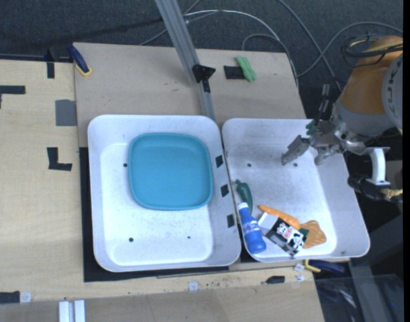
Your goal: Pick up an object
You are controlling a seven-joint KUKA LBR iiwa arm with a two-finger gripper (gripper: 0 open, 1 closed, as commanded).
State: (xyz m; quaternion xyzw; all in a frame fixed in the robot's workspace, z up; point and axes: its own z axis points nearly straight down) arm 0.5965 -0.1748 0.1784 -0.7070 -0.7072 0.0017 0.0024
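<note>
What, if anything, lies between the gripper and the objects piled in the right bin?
Nothing visible. The gripper is over the right bin's far half; bare bin floor separates it from the pile: blue bottle, orange piece, black-and-white item.

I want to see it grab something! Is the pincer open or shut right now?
Pincer: open, holding nothing, above the right bin.

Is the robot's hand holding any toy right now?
No, nothing is held. The hand hangs open over a bare part of the right bin, and the toys lie apart from it in that bin's near corner.
</note>
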